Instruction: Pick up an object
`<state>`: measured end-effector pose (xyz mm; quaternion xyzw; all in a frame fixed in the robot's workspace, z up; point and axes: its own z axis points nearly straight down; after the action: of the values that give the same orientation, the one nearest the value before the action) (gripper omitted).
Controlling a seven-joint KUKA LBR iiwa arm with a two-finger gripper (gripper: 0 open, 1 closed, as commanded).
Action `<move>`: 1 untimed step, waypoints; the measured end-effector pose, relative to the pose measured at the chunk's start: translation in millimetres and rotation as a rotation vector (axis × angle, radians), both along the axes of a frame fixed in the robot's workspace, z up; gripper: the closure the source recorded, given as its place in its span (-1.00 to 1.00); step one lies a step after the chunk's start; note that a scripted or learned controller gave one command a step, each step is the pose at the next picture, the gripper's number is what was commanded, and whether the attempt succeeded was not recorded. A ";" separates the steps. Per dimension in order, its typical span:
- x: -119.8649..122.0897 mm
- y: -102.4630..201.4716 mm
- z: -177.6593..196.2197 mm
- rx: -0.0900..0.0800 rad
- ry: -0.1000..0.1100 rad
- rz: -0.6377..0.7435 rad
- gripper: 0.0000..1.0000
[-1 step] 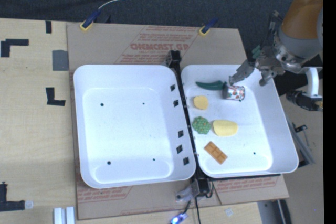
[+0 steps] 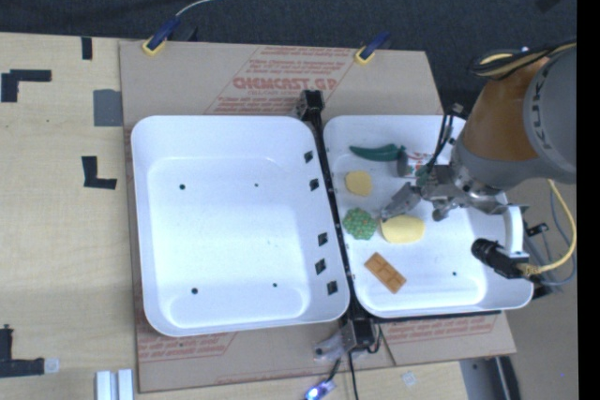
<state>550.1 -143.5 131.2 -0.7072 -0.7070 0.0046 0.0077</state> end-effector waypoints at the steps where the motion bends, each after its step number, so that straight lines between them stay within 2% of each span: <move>1: 110.0 0.2 -55.3 0.000 0.029 -0.004 -1.00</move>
<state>660.1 -143.4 76.0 -0.7086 -0.7052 0.0149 0.0178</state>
